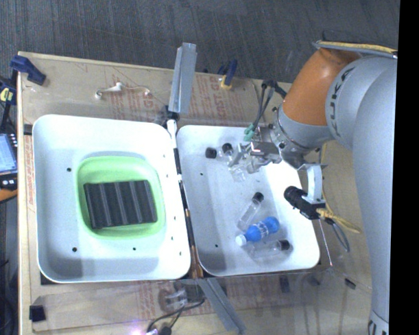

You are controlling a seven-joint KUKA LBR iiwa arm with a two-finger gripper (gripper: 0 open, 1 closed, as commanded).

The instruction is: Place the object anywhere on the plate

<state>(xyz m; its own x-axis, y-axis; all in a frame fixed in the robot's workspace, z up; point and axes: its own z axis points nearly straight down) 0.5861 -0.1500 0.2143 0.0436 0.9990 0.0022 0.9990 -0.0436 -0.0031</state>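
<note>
Right bin [195, 197] holds the clutter: a clear plastic bottle with a blue cap [261, 232] lying on its side toward the near right, a small clear vial with a dark cap [251, 207] just beyond it, another dark-capped piece [283, 245] at the near right corner, and a dark cap [211, 153] at the far left. Left bin [51, 192] has the green plate [113, 172] in the middle with a dark ribbed insert [119, 202] on it. Target object is my guess: the blue-capped bottle, lying well apart from the plate, one bin over. Expect it to be light, thin-walled and slick; it looks empty, so it will likely squash or roll if pinched at the belly. I'd take it across the neck or just below the cap, where it's stiffest, gripper set square to its long axis. Gripper [245, 158] sits low over the far part of the right bin, amid some clear glinting bits there; glare and wiring hide the tips, so I cannot tell its state or whether it holds anything.
</note>
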